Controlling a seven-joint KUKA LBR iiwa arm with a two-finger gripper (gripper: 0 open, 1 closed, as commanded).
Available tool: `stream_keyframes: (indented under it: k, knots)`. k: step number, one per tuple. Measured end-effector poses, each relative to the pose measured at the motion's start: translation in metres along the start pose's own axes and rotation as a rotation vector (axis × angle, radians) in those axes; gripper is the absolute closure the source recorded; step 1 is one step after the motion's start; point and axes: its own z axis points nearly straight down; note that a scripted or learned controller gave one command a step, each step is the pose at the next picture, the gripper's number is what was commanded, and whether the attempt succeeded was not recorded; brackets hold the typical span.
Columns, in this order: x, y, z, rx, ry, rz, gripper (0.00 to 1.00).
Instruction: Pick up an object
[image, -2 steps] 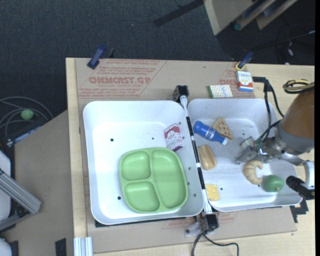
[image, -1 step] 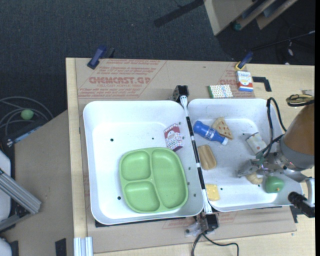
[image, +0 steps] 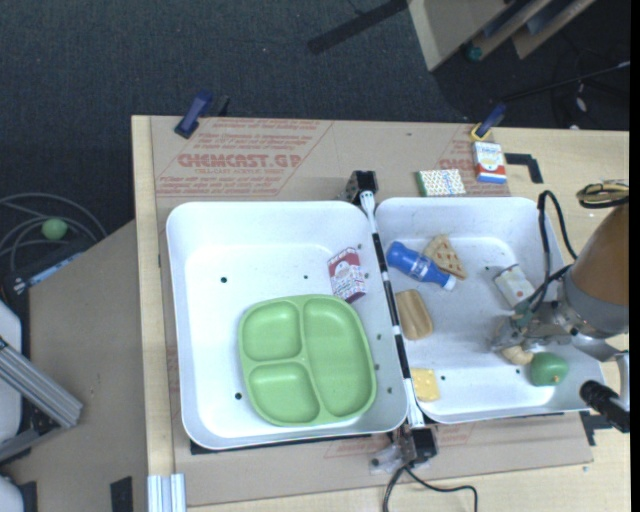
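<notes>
Where the arm (image: 600, 270) reaches in from the right, the end effector (image: 522, 335) is seen low over the right bin (image: 470, 215), beside a green ball (image: 546, 370) and a small tan piece (image: 517, 353); whether it is spread or pressed together cannot be told. A blue bottle (image: 418, 264), a waffle piece (image: 445, 256), a bread-like block (image: 413, 313) and a yellow piece (image: 425, 384) are also found in that bin. A green divided plate (image: 305, 358) and a small red-and-white carton (image: 346, 274) are held by the left bin (image: 200, 300).
</notes>
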Motion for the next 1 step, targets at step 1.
stream_keyframes:
  k: [1]
  knots:
    - [0.0526,0.1021,0.0096,0.000,0.001,-0.004,1.00]
